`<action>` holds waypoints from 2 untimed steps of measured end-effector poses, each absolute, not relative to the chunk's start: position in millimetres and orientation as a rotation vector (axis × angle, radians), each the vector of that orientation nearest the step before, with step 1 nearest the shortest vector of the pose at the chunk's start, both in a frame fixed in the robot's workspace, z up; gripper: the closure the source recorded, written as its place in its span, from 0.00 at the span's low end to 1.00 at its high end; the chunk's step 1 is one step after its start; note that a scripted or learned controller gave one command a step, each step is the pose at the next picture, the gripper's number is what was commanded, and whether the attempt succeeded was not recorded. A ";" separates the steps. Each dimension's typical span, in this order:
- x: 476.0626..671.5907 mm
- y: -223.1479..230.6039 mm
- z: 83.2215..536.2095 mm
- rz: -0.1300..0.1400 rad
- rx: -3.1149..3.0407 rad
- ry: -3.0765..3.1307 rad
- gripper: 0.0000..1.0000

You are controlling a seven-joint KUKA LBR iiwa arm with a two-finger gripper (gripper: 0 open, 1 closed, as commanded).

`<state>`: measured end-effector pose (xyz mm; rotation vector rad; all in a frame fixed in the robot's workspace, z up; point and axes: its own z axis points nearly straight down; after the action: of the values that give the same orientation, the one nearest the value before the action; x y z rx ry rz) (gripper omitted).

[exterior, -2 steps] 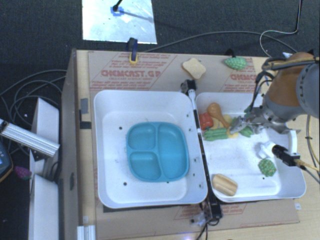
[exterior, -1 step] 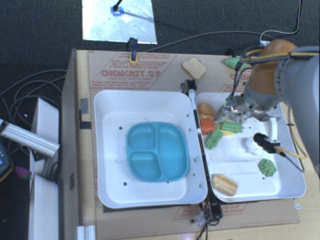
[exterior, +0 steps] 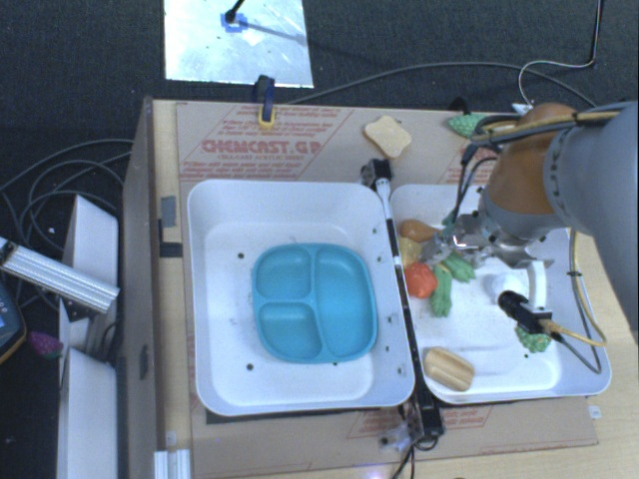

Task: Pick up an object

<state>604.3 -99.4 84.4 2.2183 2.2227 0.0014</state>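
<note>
Desk (exterior: 290, 143) – cardboard-topped, two white bins side by side on it.

Arm (exterior: 589, 178) – grey, enters from the right and bends down over the right bin (exterior: 499, 372).

Left bin (exterior: 215, 267) – holds one blue divided plate (exterior: 315, 302), lying flat near the bin's middle, a little toward its right wall.

Right bin – toy food, mostly crowded against its left wall.

Gripper (exterior: 451, 247) – low in the right bin's left half, right above the cluster of food. How far open it is cannot be told from this angle, nor whether it has hold of anything.

Bread roll (exterior: 448, 369) – tan, alone in the right bin's near-left corner, apart from the cluster.

Toast slice (exterior: 387, 136) – on the bare desk beyond the bins, near the far end of the wall they share.

Long green piece (exterior: 441, 295) – just beside the tomato, on its right. A second green piece (exterior: 459, 265) lies just under the gripper.

Tomato (exterior: 420, 280) – red-orange, close to the right bin's left wall.

Orange piece (exterior: 415, 231) – farther along the same wall, just left of the gripper.

Green floret (exterior: 535, 340) – toward the right bin's near-right part.

Small green scrap (exterior: 465, 124) – on the desk's far edge, beyond the right bin.
</note>
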 end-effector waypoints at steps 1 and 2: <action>651.7 -99.7 79.8 -0.034 2.233 2.251 0.00; 652.4 -100.2 90.5 -0.033 2.229 2.250 1.00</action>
<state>652.4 -100.2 90.5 2.2291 2.2503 -0.0326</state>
